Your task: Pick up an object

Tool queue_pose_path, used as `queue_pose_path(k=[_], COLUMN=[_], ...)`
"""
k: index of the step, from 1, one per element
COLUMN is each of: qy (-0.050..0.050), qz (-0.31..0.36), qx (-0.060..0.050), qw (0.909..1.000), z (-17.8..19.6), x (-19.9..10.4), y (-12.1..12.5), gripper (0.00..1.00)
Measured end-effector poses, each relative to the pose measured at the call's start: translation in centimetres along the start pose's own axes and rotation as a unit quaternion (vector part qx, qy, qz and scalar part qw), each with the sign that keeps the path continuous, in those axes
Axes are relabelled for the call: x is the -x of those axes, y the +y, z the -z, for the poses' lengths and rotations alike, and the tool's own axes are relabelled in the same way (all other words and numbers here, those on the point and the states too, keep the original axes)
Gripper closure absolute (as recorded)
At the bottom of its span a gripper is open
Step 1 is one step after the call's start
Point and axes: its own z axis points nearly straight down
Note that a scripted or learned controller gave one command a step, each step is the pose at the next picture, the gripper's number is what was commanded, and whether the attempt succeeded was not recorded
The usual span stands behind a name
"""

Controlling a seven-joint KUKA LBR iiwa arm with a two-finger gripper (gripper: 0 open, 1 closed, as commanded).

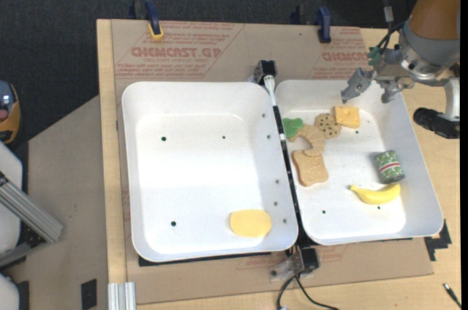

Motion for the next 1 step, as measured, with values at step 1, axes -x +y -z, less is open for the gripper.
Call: queue_pose_path(k=[1], qy=[-0.001], qz=[0.002], qx=[0.001], qw=[1.0], z=[-12.64], x=[-3.03], y=[2.23], gripper=[0.0])
